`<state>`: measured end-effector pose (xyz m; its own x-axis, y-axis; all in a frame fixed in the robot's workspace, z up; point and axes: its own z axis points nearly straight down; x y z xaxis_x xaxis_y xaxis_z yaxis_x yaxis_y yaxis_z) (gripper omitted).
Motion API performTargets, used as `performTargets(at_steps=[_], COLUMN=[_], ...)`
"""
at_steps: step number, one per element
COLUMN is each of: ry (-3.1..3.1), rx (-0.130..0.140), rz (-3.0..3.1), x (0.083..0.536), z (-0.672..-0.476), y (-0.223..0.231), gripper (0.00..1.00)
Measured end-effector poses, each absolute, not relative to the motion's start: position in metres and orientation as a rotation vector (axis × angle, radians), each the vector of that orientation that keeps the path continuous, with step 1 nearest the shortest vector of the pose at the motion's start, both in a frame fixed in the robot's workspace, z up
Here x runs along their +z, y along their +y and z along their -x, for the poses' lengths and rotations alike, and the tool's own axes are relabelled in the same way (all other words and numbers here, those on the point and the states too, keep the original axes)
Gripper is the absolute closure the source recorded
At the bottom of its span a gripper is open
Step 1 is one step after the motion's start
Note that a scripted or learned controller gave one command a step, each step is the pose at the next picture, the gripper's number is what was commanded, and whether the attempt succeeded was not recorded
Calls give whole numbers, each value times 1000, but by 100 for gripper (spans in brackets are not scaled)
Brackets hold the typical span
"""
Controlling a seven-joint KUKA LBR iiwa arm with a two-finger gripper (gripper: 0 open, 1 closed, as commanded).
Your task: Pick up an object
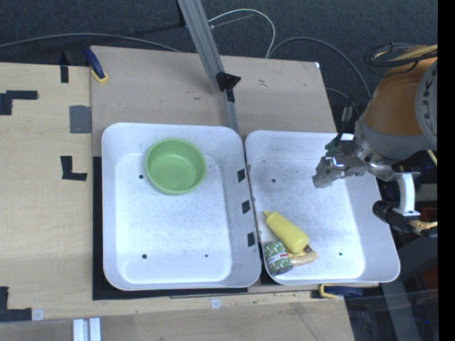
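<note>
Green bowl [175, 165] sits upright in the left bin [121, 261], up in the far-left part, round, pale green, its hollow facing up. Over in the right bin [370, 261], a yellow bottle [287, 233] lies on its side near the near-left corner, slanting, narrow end pointing up-left toward the divide between the bins. Just below it, touching, a small green-patterned packet [276, 257] rests against the bin's left wall. A thin tan piece [306, 258] pokes out to the right beneath the bottle; what it is, hard to tell.
</note>
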<state>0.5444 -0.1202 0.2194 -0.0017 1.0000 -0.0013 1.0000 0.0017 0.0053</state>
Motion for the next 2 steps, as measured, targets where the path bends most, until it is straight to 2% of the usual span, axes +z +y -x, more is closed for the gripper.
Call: performTargets(at_steps=[1,2], ry=[2222,2231], rx=[1,2], rz=[-2219,-2215], x=[237,241], z=[-545,-559], y=[-120,-62], gripper=[100,100])
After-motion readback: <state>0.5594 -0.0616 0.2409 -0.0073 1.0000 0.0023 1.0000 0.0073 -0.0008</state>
